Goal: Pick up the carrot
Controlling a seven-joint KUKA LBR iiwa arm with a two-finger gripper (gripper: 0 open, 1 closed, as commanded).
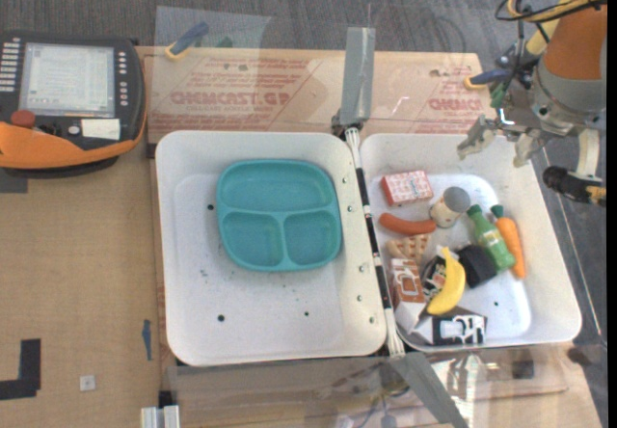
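While your hand (501, 139) is hovering with fingers apart, the carrot (512, 241) is lying beside the green bottle (489, 237) in the right bin (554, 253); likely light, stiff and slick, so grip mid-body.

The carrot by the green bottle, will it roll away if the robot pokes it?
Probably a little: the small orange toy carrot looks round and tapered, so it may roll in a curve. The green plastic bottle beside it should stop it. It looks stiff and light, maybe slippery.
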